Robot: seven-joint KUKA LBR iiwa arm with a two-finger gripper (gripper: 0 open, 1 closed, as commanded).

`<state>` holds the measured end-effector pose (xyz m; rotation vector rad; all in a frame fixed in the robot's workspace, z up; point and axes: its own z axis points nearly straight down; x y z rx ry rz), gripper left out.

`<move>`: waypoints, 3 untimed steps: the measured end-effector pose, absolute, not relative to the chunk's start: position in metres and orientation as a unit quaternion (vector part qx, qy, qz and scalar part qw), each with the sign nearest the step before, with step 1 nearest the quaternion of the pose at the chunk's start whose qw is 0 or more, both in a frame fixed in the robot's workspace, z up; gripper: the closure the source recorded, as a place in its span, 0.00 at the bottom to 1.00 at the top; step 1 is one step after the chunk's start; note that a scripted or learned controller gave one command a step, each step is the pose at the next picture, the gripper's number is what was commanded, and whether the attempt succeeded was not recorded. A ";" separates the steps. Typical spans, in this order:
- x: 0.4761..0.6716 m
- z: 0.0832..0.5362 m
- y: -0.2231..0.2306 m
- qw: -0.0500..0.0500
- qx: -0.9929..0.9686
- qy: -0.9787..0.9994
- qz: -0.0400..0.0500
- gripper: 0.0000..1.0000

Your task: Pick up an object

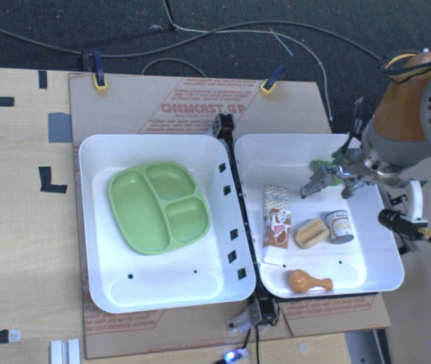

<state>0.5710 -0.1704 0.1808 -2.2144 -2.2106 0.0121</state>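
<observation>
Pale green divided plate point(159, 206) in white left bin point(101, 279), patterned brown-and-white carton point(277, 217), tan bread roll point(311, 233), grey tin point(339, 226), orange drumstick toy point(308, 282) in white right bin point(382, 271), orange-banded grey arm point(406, 112)

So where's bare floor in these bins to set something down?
Left bin: a strip along the front edge below the green tray, and a narrower one on its right. Right bin: the back-left corner above the carton. Crowded: the right bin's front half, with carton, bread roll, can and drumstick; the gripper hangs over its back.
</observation>
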 end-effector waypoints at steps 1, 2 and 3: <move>0.574 0.187 -0.170 0.002 -0.707 -0.708 0.001 0.00; 0.576 0.135 -0.178 0.003 -0.707 -0.707 0.003 0.00; 0.575 0.082 -0.178 0.000 -0.707 -0.707 0.002 0.00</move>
